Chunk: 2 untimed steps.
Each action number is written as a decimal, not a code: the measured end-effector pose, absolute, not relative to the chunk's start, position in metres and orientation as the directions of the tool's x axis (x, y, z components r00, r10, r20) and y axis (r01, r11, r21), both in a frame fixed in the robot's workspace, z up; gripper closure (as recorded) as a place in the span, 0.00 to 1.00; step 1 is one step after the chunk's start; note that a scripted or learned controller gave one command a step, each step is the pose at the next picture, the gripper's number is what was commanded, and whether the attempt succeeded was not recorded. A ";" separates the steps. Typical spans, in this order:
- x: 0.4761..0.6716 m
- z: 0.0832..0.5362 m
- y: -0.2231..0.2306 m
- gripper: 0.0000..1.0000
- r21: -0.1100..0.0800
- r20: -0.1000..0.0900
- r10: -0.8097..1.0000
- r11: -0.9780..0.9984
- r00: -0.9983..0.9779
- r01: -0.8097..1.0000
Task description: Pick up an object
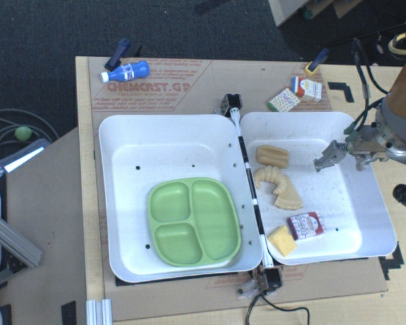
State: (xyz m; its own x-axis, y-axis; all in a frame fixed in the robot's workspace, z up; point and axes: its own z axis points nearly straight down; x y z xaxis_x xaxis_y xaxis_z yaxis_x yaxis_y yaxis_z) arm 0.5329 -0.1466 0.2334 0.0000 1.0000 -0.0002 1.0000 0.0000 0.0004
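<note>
The right white bin (375,212) holds a tan bread roll (272,156), a pale croissant (279,187), a yellow cheese wedge (281,240) and a small red packet (305,225). My gripper (342,161) hangs over the bin's upper right part, to the right of the roll and apart from every item. Its two fingers stand spread, one pointing left-down (324,159), with nothing between them. The arm comes in from the right edge.
The left bin (122,141) holds a green divided plate (193,221). On the bench behind the bins lie a blue-and-white bottle (125,72), two small cartons (284,100) (310,89) and a blue clip (317,60). A black clamp (231,104) sits between the bins' top corners.
</note>
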 end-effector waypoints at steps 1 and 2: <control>0.515 0.169 -0.096 0.00 -0.002 0.001 1.000 0.001 -0.001 1.000; 0.530 0.084 -0.109 0.00 -0.001 0.000 1.000 0.000 0.000 1.000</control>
